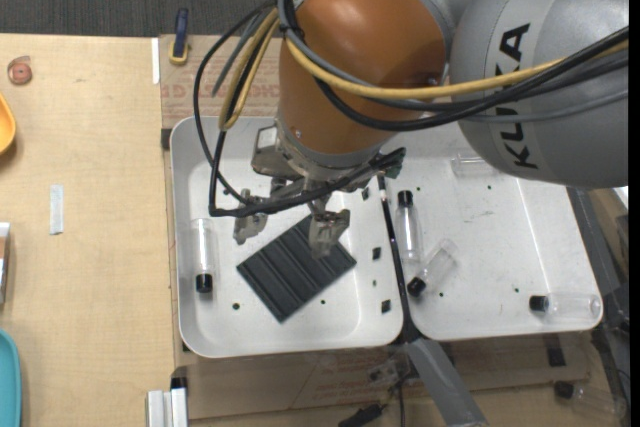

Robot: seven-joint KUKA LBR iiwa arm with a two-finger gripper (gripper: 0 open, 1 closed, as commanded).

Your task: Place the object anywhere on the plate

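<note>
Over the left bin point(190, 315) I see my claw point(283, 229) spread open, one finger touching the ribbed black plate point(290, 273).

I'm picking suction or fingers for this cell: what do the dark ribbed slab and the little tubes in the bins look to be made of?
The dark ribbed slab looks like matte rubber or soft plastic: dull charcoal, parallel grooves, no glare. The tubes, such as the one by the left wall and one in the right bin, look like clear glossy plastic or glass with black caps; which, I can't tell.
</note>
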